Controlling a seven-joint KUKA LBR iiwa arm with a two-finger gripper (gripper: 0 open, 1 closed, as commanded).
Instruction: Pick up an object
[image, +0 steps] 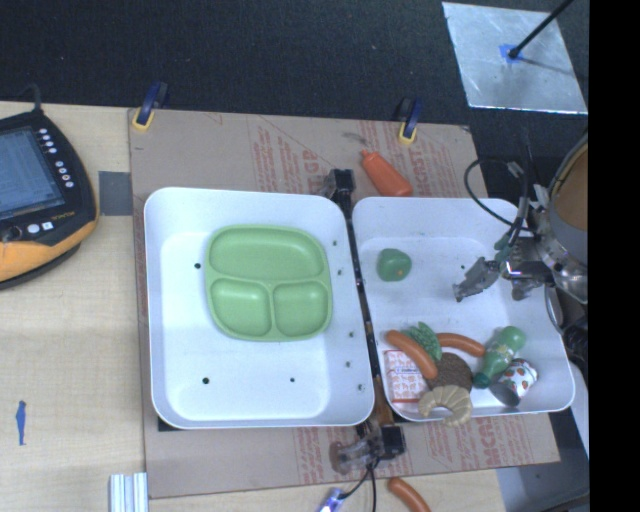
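Presumably mid-approach, your gripper (487, 279) hangs with fingers spread and nothing between them over the right bin (440, 215), since the pickable toys (455, 365) crowd that bin's near edge below it.

The grey robot arm with an orange band (570, 195) reached in from the right edge of the view. Its two-finger metal gripper (478, 281) pointed to the left and down, with the dark fingers (470, 288) spread apart and nothing between them.
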